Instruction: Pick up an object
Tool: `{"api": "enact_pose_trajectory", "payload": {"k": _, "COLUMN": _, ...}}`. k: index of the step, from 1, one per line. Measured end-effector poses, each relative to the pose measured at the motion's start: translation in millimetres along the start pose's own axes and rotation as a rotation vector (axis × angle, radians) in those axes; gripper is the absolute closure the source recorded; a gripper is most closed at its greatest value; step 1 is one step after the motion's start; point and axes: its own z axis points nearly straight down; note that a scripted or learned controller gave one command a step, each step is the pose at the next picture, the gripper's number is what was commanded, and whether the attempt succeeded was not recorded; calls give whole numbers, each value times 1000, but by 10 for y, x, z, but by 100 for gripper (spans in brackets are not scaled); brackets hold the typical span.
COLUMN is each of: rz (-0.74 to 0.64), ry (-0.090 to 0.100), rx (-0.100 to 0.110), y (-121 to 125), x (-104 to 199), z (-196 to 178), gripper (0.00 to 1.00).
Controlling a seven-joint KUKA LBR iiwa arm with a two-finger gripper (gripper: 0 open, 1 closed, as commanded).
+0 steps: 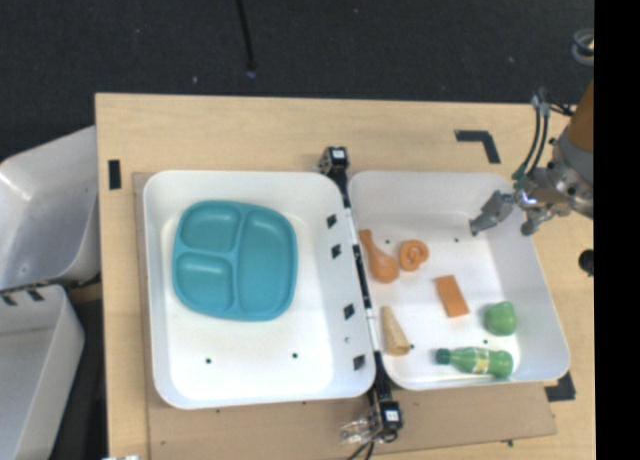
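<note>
Five small things are lying in the right bin [520, 248]: an orange block [452, 296], a green ball [500, 317], a green bottle [476, 359], an orange gourd [379, 259] and a tan cone [393, 331]. Near that bin's upper right edge the claw [497, 210] is hanging over bare white floor, gripping nothing; how far it is spread I cannot tell.

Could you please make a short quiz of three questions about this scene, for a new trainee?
1. True or false: the teal divided plate lies in the left bin.
2. Which thing lies nearest the front edge of the right bin? A. the orange block B. the green bottle C. the orange ring
3. Fill in: the gripper hangs over the ____ bin.

Key
1. True.
2. B. The bottle lies on its side along the front edge, below the green ball.
3. Right. It is over the far right part, with nothing between its fingers.
</note>
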Motion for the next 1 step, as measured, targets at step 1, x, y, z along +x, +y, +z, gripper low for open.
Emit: {"api": "enact_pose_trajectory", "payload": {"k": 1, "rz": -4, "ry": -4, "rx": -13, "y": 30, "x": 5, "z": -83, "gripper": 0}}
